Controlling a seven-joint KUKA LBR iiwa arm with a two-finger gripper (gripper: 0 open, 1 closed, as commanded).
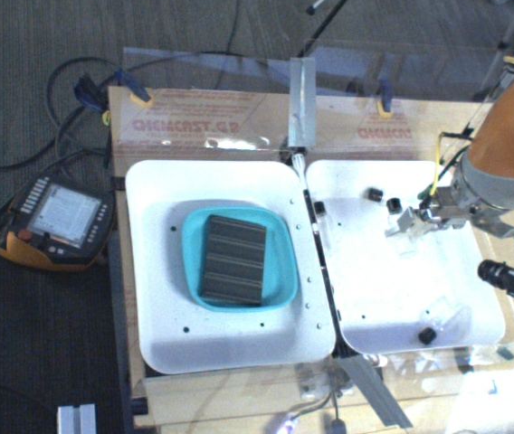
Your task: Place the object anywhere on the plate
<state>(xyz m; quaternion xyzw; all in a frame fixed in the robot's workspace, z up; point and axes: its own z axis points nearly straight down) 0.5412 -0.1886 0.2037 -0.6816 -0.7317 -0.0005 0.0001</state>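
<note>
The dark ribbed block (233, 260) lies flat on the turquoise plate (190, 269), near its centre and well inside the raised rim, its grooves running across it. Resting flat and square like that, it looks settled rather than perched, so the placing seems, as a judgement, already done. The plate sits in the middle of the left bin (148, 242), clear of the walls. The right bin (366, 315) carries only a few small dark fittings. Over its far right part hangs the tool (413, 222), well apart from the plate and block, with nothing visible between its fingers; whether it is spread or closed cannot be told at this size. Both bins rest side by side on the tabletop (239, 129).
</note>
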